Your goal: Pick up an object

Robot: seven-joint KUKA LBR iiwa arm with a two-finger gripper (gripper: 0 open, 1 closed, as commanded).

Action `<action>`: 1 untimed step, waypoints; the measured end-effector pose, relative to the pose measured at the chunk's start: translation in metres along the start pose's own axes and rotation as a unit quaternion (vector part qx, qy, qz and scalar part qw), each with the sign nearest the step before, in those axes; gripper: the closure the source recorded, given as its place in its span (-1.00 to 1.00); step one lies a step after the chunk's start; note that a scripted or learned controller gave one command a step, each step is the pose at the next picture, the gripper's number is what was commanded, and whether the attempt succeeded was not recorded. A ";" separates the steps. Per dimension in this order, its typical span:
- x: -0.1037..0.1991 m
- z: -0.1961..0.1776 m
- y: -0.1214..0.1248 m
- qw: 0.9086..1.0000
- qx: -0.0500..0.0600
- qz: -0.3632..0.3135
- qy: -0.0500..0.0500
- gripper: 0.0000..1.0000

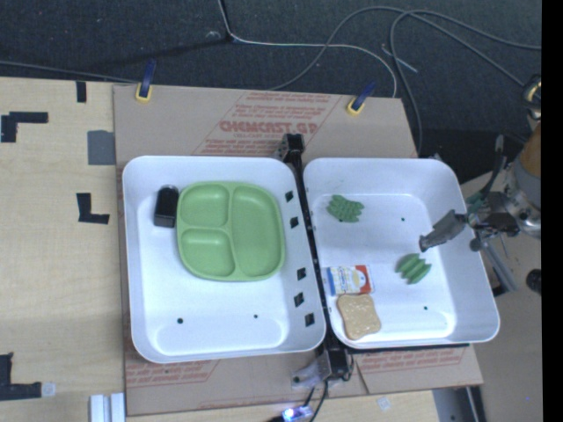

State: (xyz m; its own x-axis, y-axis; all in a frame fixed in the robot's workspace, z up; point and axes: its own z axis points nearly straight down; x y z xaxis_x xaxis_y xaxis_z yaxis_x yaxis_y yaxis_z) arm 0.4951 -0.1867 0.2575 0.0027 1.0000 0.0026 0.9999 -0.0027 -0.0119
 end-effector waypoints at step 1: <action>0.000 -0.005 0.002 1.000 -0.005 -0.002 -0.001 -1.00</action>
